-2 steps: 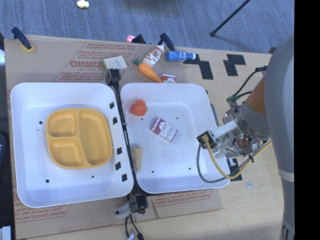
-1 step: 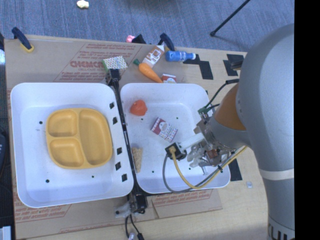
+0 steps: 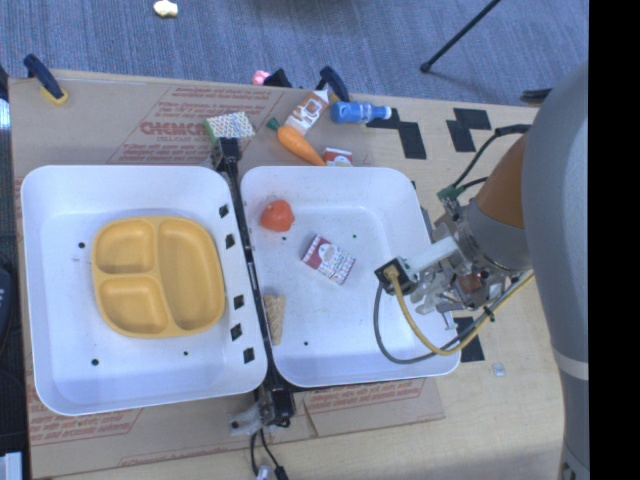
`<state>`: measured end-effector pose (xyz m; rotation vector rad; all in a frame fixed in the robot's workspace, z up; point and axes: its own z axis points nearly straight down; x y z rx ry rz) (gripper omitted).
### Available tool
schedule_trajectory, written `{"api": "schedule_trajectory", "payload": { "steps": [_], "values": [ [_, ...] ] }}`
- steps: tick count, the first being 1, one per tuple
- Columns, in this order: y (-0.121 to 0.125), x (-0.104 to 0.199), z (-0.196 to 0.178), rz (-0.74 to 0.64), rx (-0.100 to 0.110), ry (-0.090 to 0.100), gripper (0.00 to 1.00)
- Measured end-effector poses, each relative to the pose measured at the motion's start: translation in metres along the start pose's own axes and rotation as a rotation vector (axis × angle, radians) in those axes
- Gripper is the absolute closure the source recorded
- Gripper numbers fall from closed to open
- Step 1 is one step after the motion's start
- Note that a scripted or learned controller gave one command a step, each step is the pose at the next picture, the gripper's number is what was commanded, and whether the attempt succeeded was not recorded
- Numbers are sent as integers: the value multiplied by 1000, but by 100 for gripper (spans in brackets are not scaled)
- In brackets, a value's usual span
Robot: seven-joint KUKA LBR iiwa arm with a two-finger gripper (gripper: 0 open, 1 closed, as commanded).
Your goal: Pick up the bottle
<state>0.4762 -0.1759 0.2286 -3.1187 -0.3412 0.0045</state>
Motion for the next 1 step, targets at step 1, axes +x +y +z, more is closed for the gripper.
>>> {"api": "schedule_trajectory", "payload": {
  "steps": [1],
  "values": [
    [10, -3, 98, 12, 3, -2, 100]
  ]
}}
